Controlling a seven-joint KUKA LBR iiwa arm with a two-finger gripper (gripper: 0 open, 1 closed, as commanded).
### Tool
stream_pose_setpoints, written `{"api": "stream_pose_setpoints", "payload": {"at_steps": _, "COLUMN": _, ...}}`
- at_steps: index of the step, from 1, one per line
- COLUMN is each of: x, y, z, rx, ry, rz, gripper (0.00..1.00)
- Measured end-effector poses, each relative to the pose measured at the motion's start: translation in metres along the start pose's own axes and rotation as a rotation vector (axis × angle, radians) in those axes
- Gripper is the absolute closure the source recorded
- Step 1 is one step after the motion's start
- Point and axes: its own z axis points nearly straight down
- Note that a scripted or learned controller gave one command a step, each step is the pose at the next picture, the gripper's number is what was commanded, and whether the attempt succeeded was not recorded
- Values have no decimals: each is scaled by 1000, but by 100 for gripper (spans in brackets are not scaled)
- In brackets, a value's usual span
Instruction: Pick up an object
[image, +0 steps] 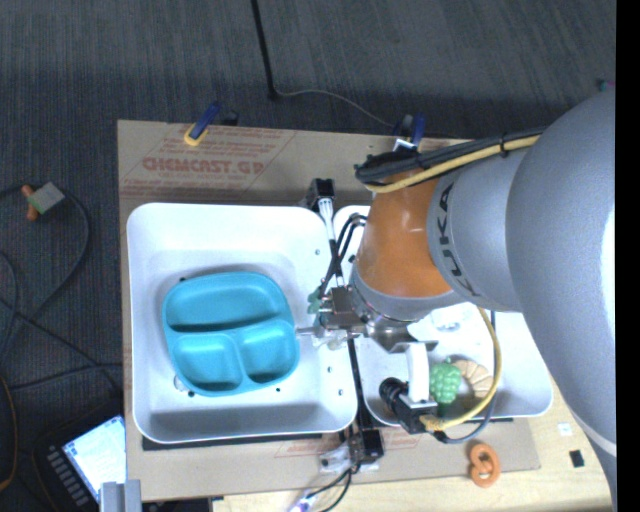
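Two white bins sit side by side. Blue divided tray (232, 332) lies centrally in the left bin (150, 300); a green knobbly object (445, 382) rests near the right bin's (530, 400) front edge. Gripper state: cannot tell, wrist obscures it. Recommend descending squarely over one object, clear of the shared rim.

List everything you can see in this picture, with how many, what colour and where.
Bins: two, white, side by side on the bench.
Divided tray: one, light blue, three compartments, lying in the left bin.
Bumpy ball: one, green, in the right bin, partly under the arm.
Ring: one, orange, on the bench below the right bin.
Board: one, brown with red lettering, under the bins.
Clamps: two, blue, on the board's top edge.
Arm: one, grey with an orange band, reaching in from the right over the right bin.
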Motion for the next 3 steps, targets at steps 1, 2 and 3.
{"api": "stream_pose_setpoints", "payload": {"at_steps": 1, "x": -111, "y": 13, "z": 0, "rx": -2, "ry": -2, "rz": 4, "gripper": 100}}
{"api": "stream_pose_setpoints", "payload": {"at_steps": 2, "x": -58, "y": 0, "z": -20, "rx": -2, "ry": 1, "rz": 0, "gripper": 100}}
{"api": "stream_pose_setpoints", "payload": {"at_steps": 3, "x": -5, "y": 0, "z": -21, "rx": -1, "ry": 0, "rz": 0, "gripper": 100}}
